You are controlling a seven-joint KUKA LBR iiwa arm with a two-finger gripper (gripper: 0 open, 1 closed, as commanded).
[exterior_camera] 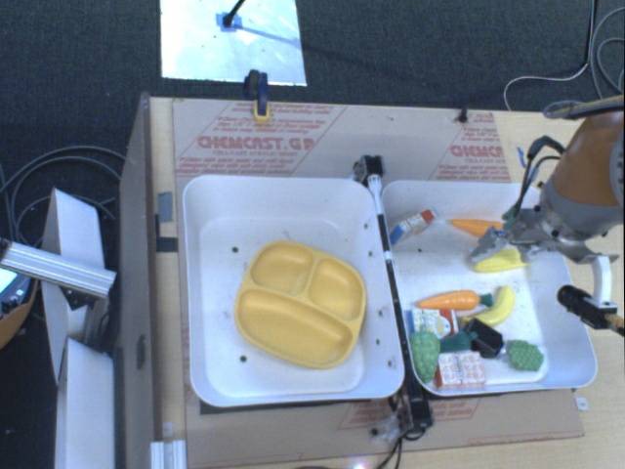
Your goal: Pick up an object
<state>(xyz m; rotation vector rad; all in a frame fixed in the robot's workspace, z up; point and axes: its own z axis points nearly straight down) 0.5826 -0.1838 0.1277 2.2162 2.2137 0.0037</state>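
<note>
My gripper [491, 253] is low over the upper part of the right bin [586, 364], reaching in from the right. A small yellow piece [503, 261] lies right under its tip, touching or nearly touching it. An orange carrot [475, 227] lies just behind the gripper. A white tube with a blue and a red end [411, 226] rests near the bin's upper left corner. Further forward lie a second carrot [448, 301], a yellow banana [502, 306], a black block [484, 339], a green broccoli [525, 356], a green leafy piece [424, 351] and a red-and-white box [461, 369].
The left bin [210, 262] holds a yellow divided plate [301, 303]. A ridge where the two bin walls meet [387, 262] runs between them. A small printed carton [430, 321] lies by the second carrot.
</note>
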